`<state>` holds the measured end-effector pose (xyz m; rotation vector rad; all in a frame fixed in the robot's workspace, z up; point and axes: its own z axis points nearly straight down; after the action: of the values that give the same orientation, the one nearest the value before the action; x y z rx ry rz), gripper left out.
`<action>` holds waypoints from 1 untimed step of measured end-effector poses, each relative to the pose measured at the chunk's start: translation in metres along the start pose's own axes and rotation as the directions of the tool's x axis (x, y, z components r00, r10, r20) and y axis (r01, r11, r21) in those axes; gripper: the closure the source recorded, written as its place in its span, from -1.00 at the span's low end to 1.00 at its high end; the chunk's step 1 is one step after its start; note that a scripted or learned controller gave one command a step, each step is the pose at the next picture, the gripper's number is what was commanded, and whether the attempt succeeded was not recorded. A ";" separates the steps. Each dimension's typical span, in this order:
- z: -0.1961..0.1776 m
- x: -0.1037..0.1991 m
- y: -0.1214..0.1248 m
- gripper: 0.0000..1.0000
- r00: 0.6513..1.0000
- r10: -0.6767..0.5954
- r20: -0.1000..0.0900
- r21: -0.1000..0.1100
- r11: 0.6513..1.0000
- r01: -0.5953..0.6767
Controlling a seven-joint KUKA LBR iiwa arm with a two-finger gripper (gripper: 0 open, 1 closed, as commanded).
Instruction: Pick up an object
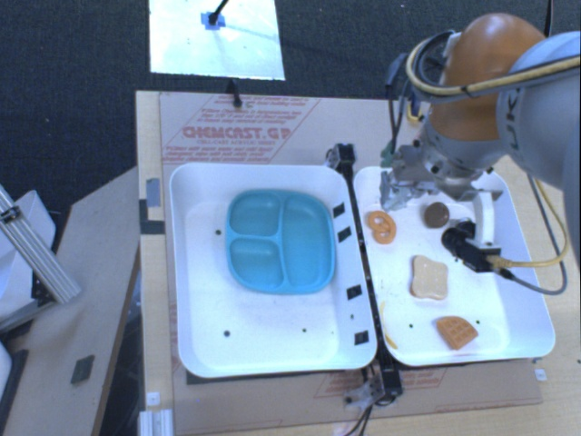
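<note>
while the gripper [397,189] hangs low in the right bin [526,334], fingers too blurred for me to tell their spread, the pretzel [381,226] sits just below it and could get nudged aside against the bin divider [356,243] rather than caught.

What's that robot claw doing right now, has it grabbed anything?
Gripper: low over the right bin, just above the pretzel; nothing visibly held, and whether it is open or closed cannot be told.
</note>
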<state>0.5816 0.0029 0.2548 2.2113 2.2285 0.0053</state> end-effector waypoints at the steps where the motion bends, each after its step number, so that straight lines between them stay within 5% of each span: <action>1: -0.002 0.043 0.020 1.00 1.000 -0.002 -0.001 0.000 1.000 0.002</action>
<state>0.6012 0.0463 0.2567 2.2096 2.2306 0.0063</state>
